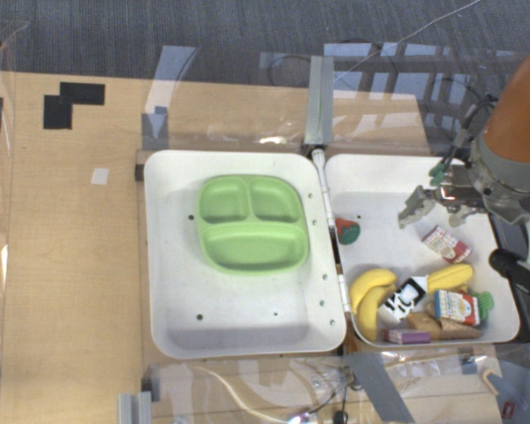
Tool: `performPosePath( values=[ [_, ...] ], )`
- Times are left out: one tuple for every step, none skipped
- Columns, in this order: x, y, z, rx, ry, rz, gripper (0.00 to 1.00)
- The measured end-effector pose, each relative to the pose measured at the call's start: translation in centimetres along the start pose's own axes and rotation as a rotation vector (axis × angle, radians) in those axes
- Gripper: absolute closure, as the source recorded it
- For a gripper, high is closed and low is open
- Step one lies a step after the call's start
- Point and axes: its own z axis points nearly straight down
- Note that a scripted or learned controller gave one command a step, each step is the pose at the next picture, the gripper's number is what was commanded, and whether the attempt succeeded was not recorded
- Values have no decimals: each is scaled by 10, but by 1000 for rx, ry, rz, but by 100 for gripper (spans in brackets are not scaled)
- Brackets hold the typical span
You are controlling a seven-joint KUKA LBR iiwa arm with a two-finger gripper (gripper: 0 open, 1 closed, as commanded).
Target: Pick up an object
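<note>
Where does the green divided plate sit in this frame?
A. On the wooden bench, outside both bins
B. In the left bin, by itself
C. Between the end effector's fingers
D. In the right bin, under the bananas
B: the green divided plate lies flat inside the left bin, while the bananas and other small items lie in the right bin.

Arm (521, 117): one unit, broad rounded orange band at the wrist, grey housing beneath it. Gripper (427, 203): pale grey metal fingers on a darker block with a small green mark; thin dark cables run along the wrist, and a black part sits just below the housing
</note>
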Motion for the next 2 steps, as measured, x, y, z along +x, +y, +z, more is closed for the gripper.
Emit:
performPosePath(
  values=[
    [0, 0, 0, 0, 0, 0, 0],
    [-3, -40, 148, -1, 0, -163, 0]
  ],
)
